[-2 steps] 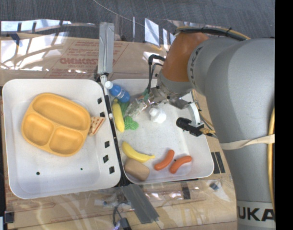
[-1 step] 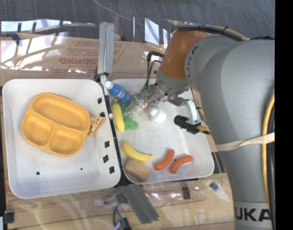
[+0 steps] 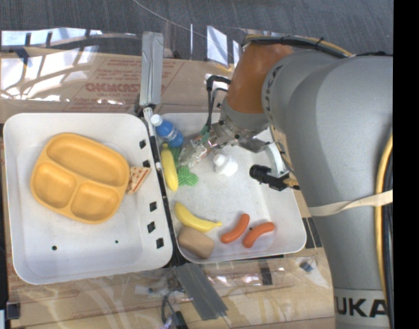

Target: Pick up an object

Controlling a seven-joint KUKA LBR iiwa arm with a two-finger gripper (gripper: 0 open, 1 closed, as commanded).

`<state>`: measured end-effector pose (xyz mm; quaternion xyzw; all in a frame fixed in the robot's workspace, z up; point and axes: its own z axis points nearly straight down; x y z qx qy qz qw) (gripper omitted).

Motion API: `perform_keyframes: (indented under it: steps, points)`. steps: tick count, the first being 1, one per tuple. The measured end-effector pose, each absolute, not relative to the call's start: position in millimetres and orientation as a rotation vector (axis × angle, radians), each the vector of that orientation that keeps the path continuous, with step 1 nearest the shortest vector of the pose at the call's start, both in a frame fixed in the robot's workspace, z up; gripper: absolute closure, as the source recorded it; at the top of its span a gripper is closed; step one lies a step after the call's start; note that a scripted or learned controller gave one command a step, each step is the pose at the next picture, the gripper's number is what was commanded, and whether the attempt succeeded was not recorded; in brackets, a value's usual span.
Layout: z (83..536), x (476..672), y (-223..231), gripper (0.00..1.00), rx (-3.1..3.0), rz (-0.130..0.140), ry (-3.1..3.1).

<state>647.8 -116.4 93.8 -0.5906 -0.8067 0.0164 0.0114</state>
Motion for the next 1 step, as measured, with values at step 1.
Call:
perform_keyframes:
  steps: [1]
  points:
    - [94.0, 646.8, -122.4, 0.00, -1.594, 0.054, -2.673]
